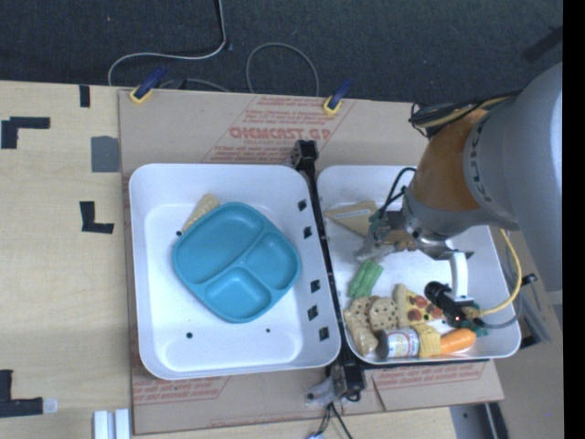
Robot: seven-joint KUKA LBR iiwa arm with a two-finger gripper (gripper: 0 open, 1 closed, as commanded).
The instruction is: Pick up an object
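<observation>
Down in the right bin (413, 177), the loose objects crowd along its near edge: a green piece (366, 276) lies tilted close to the divider between the bins, and just beyond it towards the near edge sit a cracker-like tan block with dark dots (377, 315), a pizza-slice toy (413, 305), a small can (400, 343) lying on its side and an orange carrot-like piece (457, 341) near the near right corner. A pale tan flat piece (348, 215) rests farther back, by the divider.

The gripper (386, 240) sits low over the middle of this bin, between the tan flat piece and the green piece; the green piece lies just beside and nearer than its tip, seemingly touching it or very close. Whether the jaws are spread or closed cannot be told, since the wrist and cabling blur together there, and nothing is plainly seen between them.

The grey arm (526, 154) with its orange band (448, 163) comes in over the bin's right edge.

The left bin (146, 245) carries a blue divided plate (238, 261), turned at a slant near its centre, with a tan waffle-like piece (202, 210) poking out from under the plate's far left edge. Both bins stand on a brown cardboard sheet (183, 126) on the wooden bench (55, 273).
</observation>
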